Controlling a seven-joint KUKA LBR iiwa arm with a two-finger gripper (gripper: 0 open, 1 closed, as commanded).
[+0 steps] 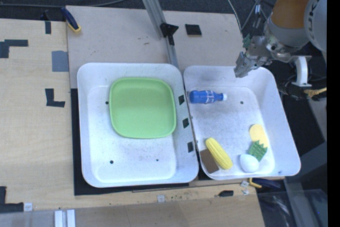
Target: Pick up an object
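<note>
Gripper (245,67) poised over far rim of right bin (276,114), nothing between fingers, open or closed impossible to tell; nearest target blue bottle (206,97) lying flat, corn cob (218,153) farther; green plate (142,107) in left bin (93,130)

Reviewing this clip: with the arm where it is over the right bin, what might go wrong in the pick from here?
1. The gripper sits at the right bin's far rim, so a straight descent might strike the wall.
2. The blue bottle lies on its side and may roll away from a grasp.
3. The corn cob, white egg-like piece and yellow-green toy crowd the near corner, which leaves little room for a clean grasp.
</note>
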